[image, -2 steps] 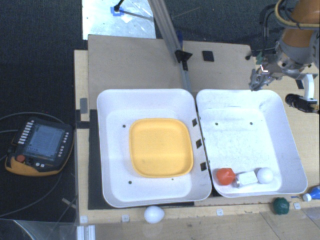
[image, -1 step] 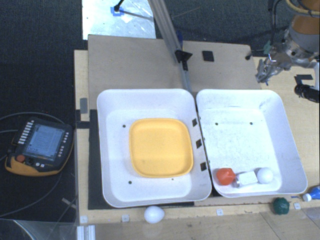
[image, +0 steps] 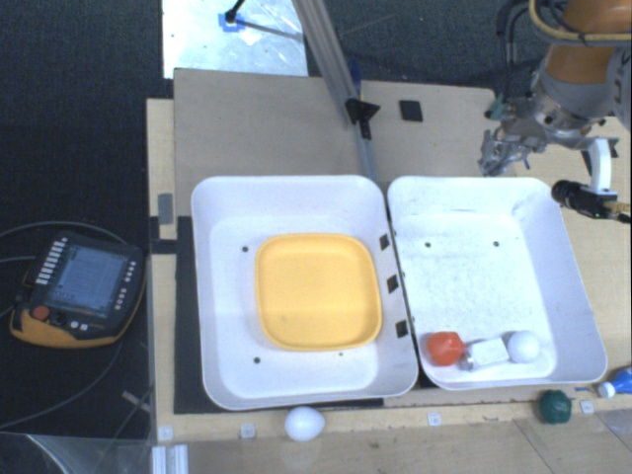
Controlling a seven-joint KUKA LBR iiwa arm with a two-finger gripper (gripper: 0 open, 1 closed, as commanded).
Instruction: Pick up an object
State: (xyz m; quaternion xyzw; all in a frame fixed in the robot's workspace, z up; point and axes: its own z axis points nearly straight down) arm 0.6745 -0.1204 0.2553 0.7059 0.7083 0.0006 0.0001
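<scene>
The tool (image: 502, 156) hung above the far rim of the right bin (image: 494, 255); whether it was apart or together could not be told, and nothing showed in it. The pickable things lay well apart from it, crowded in that bin's near corner: an orange-red object (image: 443, 348), a small white block (image: 486, 353) and a white ball (image: 523, 346), each touching the next. The left bin (image: 222, 265) held a yellow plate (image: 318, 290). The likely trouble was that crowding against the wall: a descent could strike the rim, nudge the ball away, or close on two things and lose both.
</scene>
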